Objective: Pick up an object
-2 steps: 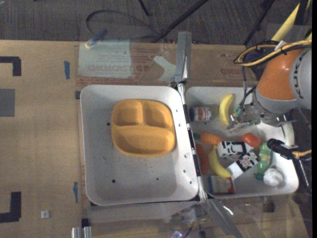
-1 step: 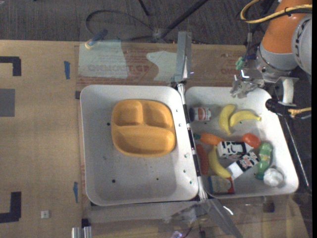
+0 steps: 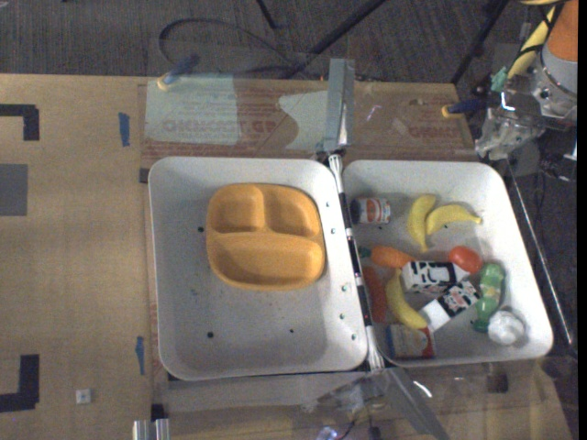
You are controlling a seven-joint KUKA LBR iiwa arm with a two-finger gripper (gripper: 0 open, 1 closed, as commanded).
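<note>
**Toys heaped in right bin, gripper parked beyond it**

Toys are crowded into the right bin [image 3: 527, 246]. Nearest lie a white-capped green bottle [image 3: 492, 302], two milk cartons [image 3: 431, 275] [image 3: 456, 299], a flat box [image 3: 410, 341] and one banana [image 3: 404, 304]. Further back, two orange-red pieces [image 3: 391, 257] [image 3: 465, 258], two more bananas [image 3: 420, 218] [image 3: 454, 216] and one can [image 3: 371, 211] are seen. One orange divided plate [image 3: 266, 235] is set in the left bin [image 3: 183, 328]. Past the far right corner the gripper [image 3: 503, 128] is held; its finger spacing cannot be told.
</note>
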